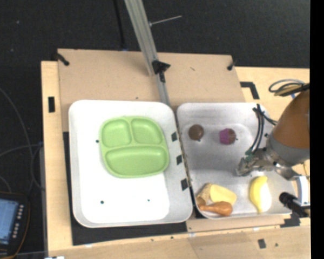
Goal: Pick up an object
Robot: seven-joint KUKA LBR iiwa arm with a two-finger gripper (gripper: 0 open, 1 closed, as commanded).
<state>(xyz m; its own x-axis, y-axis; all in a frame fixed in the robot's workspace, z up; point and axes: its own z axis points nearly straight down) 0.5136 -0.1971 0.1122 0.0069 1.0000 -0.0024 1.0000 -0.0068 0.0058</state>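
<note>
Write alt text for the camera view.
A robot arm reaches from the right into the right bin, which holds a banana, two small round items and other food. The left bin holds a green divided plate.

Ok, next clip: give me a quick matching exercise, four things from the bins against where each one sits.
Things:
1. green divided plate
2. banana
3. purple fruit
4. brown ball

Places:
A. right bin, near edge, right-hand side
B. left bin, upper half
C. right bin, far side, close to the divider between the bins
D. right bin, far side, to the right of the brown ball

Pairs: 1-B, 2-A, 3-D, 4-C
</note>
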